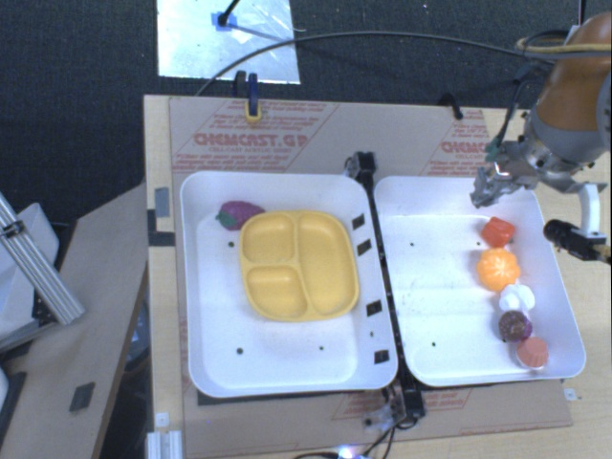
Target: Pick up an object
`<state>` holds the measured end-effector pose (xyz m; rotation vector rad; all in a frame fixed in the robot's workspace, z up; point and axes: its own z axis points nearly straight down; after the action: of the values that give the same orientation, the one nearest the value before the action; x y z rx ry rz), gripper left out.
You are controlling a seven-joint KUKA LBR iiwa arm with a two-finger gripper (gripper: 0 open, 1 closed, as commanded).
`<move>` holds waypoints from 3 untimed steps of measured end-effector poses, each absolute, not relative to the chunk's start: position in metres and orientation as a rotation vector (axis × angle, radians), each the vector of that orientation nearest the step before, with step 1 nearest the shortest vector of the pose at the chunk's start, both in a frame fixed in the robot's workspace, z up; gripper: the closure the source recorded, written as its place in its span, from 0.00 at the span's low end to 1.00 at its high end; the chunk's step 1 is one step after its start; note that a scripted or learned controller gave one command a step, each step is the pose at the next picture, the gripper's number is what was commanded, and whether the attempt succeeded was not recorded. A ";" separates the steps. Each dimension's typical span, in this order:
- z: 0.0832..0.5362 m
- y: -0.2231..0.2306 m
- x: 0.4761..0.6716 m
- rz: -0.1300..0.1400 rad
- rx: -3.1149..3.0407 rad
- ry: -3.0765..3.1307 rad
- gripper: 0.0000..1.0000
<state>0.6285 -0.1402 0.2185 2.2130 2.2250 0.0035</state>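
Down at the near edge of the right bin (449, 352), a pinkish-red round piece (532, 353) sits in the corner, the item furthest from the gripper along that side. Just above it, a dark purple ball (514, 326), touching or nearly touching a small white piece (517, 299). Next up the line, an orange fruit (497, 269), and right behind it a small red-orange chunk (497, 231), the closest of the row to the gripper. All five run along the bin's right side, one after another.

Over in the left bin (277, 361), well away from the gripper, a yellow divided plate (298, 264) with three compartments lies a little askew. Tucked at its far left corner, a purple toy with a touch of green (238, 214), resting on the bin floor just beside the plate.

Now the gripper (490, 187): it hangs at the far right corner of the right bin, just beyond the red-orange chunk and apart from it. The fingers are small and blurred here; I cannot tell whether they are spread or closed, and nothing shows between them. Behind it, the orange-banded wrist (574, 89) reaches in from the right.
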 end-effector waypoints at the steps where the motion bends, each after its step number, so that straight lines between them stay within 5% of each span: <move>1: 0.213 -0.091 0.622 0.002 2.212 2.230 1.00; 3: 0.215 0.019 0.583 0.003 2.212 2.234 1.00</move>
<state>0.5827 0.0190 0.2146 2.2116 2.2343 0.0029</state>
